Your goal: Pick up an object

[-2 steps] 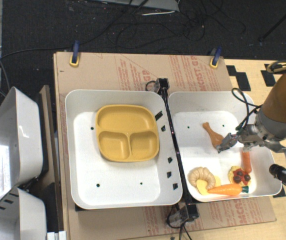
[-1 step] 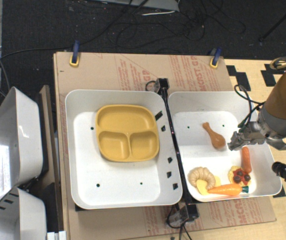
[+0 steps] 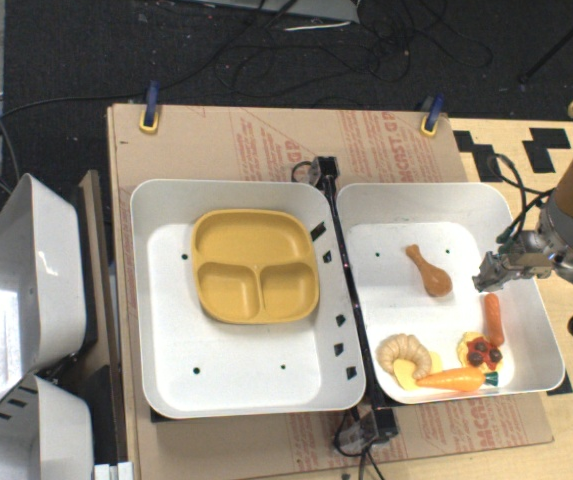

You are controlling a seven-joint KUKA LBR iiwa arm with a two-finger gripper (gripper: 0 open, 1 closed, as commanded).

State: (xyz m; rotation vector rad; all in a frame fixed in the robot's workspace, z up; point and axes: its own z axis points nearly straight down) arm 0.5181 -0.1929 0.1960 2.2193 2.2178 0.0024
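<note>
Camera view, left to right: yellow divided plate (image 3: 256, 265) in left bin (image 3: 166, 368); wooden spoon (image 3: 430, 270), croissant (image 3: 404, 351), carrot (image 3: 454, 377) and sausage (image 3: 492, 317) in right bin (image 3: 396, 208). Gripper (image 3: 493, 272) hovers just above the sausage; finger state cannot be told. Descent should centre on the sausage.

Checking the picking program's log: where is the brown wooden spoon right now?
The wooden spoon lies in the right bin, near its middle, left of the hand and above the croissant.
</note>
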